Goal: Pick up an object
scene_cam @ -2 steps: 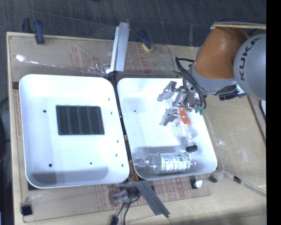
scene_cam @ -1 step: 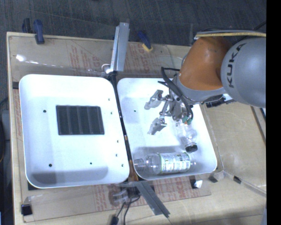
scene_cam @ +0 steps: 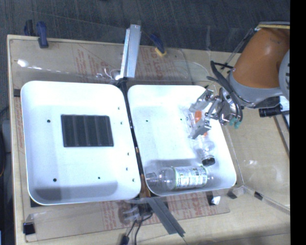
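Observation:
My gripper [scene_cam: 198,120] hangs over the right side of the right bin [scene_cam: 158,101], reaching in from the right. It looks open, one grey finger [scene_cam: 196,107] pointing up-left and the other finger [scene_cam: 196,132] down-left. A small orange and clear object [scene_cam: 196,118] lies between them on the bin floor. Just below it lies a small clear bottle with a black cap [scene_cam: 206,156]. A larger clear bottle with a label [scene_cam: 181,178] lies on its side along the bin's front wall.
The left bin [scene_cam: 41,101] holds a flat dark ribbed rectangle [scene_cam: 86,130]. A metal bar [scene_cam: 130,50] stands behind the seam between the bins. Clamps and cables sit along the bench edges.

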### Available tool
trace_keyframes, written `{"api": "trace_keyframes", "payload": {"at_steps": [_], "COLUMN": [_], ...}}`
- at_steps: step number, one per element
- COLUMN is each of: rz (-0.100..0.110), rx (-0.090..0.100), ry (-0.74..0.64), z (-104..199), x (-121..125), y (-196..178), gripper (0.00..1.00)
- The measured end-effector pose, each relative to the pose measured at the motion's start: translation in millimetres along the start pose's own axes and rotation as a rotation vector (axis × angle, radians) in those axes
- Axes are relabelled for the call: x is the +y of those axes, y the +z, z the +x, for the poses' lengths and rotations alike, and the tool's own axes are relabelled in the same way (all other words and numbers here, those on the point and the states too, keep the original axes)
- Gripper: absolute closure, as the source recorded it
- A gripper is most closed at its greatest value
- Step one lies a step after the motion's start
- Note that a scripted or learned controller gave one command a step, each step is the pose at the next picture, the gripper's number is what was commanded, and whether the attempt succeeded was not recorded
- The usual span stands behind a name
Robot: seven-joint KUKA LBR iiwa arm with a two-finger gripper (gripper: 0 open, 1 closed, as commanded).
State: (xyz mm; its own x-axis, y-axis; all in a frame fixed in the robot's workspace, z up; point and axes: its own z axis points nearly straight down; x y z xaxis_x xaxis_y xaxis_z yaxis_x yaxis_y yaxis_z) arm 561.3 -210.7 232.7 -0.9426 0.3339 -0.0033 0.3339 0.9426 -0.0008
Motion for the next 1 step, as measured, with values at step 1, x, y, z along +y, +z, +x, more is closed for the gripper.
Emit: {"api": "trace_keyframes", "payload": {"at_steps": [1], "rz": [0.000], "rx": [0.006], "ry": [0.434], "z": [58.3], "x": [69.4], "y": [42.8], "gripper": [0.00]}}
